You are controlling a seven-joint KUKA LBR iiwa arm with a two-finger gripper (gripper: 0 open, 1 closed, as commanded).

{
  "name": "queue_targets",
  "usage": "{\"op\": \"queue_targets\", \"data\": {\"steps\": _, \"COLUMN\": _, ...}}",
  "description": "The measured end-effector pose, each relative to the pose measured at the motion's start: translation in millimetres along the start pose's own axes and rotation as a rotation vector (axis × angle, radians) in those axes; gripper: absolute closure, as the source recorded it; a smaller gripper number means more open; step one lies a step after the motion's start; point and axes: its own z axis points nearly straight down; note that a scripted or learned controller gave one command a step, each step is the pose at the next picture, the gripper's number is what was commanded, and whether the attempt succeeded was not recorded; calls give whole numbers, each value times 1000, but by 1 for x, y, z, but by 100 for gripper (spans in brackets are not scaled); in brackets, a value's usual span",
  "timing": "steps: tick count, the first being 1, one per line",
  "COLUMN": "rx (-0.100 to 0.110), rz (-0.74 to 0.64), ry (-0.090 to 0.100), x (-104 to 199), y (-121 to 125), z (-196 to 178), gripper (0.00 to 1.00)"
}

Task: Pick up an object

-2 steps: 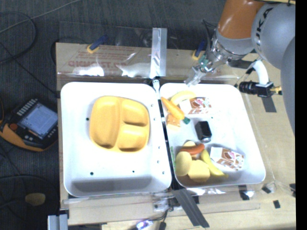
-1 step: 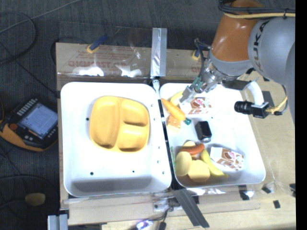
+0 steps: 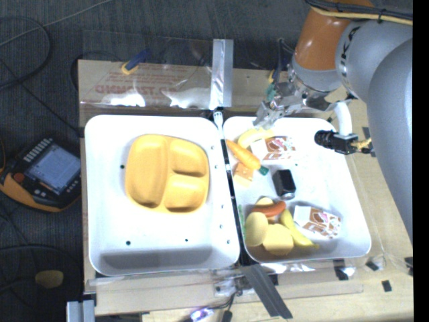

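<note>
While the arm reaches in from the right, its claw hangs over the far-left corner of the right bin, just above the rim. Cannot tell if the claw is apart or together; too small and cluttered there, nothing visibly between its tips.

Task thing not fixed, so nearest candidates: a pale yellow banana-like piece lies just below the claw in the view, toward the camera side, touching a printed snack packet on its right. An orange carrot sits just beyond that, against the divider wall, long axis slanting from upper-left to lower-right. Judgement: the yellow piece is the closest target; the move turns on a short drop down and slightly toward the camera.

Other stuff in the right bin: small black block mid-bin, a heap at the near-left corner with a yellowish pear-like fruit, a red-orange piece, a banana, and a second packet beside it. All well apart from the claw.

Left bin holds one big yellow divided tray, far from the claw. Desk behind carries a clear plastic bag. Handheld pendant on the floor at left.

Risk, as a guess: corner wall crowds the descent; packet may get dragged.
</note>
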Motion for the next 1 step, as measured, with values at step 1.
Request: {"op": "queue_targets", "data": {"steps": 1, "rx": -3, "rz": -179, "ry": 2, "x": -15, "y": -46, "z": 94, "gripper": 100}}
